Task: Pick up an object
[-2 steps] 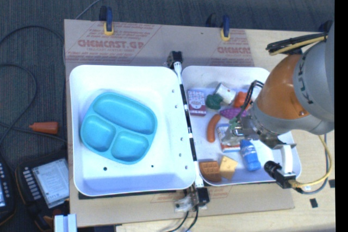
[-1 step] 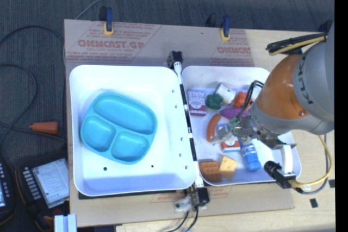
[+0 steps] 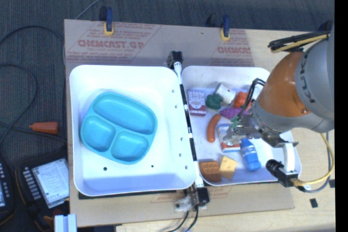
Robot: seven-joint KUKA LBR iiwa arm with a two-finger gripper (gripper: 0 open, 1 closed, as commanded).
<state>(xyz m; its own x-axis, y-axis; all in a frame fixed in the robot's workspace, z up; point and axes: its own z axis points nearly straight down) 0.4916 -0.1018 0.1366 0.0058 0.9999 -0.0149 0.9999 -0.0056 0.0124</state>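
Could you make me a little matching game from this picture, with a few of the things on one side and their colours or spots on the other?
Things:
1. divided plate
2. small bottle
3. sausage-shaped toy
4. clamps

Descriptions:
A. orange-red, lying in the right bin near its left wall
B. light blue, in the left bin
C. blue and yellow, on the board's far edge
D. blue with a white label, in the right bin beside the arm

Pairs: 1-B, 2-D, 3-A, 4-C

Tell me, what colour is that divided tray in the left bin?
The divided tray is light blue, seen clearly in the camera view.
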